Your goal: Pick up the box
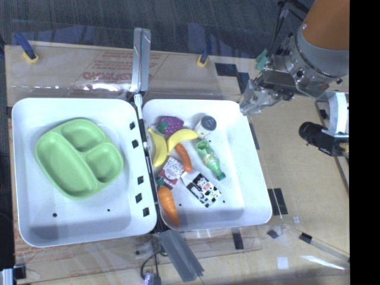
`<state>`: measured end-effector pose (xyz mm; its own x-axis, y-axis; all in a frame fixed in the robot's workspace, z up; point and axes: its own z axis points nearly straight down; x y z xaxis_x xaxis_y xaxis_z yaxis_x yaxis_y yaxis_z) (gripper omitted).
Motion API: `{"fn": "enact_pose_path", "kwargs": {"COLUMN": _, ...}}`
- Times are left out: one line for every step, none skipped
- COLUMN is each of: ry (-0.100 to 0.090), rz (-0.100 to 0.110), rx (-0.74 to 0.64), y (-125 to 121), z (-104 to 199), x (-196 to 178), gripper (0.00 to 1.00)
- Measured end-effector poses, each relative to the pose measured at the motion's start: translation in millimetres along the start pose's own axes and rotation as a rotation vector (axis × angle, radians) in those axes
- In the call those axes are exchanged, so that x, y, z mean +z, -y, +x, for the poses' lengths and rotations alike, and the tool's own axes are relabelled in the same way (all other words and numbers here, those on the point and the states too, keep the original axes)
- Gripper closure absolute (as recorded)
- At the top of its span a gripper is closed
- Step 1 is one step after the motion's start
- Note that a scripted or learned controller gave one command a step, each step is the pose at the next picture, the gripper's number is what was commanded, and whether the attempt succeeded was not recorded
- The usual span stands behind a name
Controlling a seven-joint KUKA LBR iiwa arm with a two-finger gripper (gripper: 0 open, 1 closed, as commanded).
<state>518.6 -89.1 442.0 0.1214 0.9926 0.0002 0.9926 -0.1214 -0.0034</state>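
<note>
Approach was the step in hand: two-finger grey gripper (252, 105) hung at the right bin's upper right corner, grasping nothing, finger spread indeterminable, while the small black-and-white patterned carton box (203, 190) lay lower centre, requiring descent leftward.

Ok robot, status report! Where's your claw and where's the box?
Gripper above right bin's far right corner, holding nothing. Box lying flat in right bin, untouched. Green bottle and carrot crowd close beside it.
</note>
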Motion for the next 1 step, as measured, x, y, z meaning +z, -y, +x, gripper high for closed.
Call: {"fn": "enact_pose_path", "kwargs": {"ry": 0.0, "rz": 0.001, "rx": -0.007, "y": -0.6, "z": 1.0, "x": -10.3, "gripper": 1.0}}
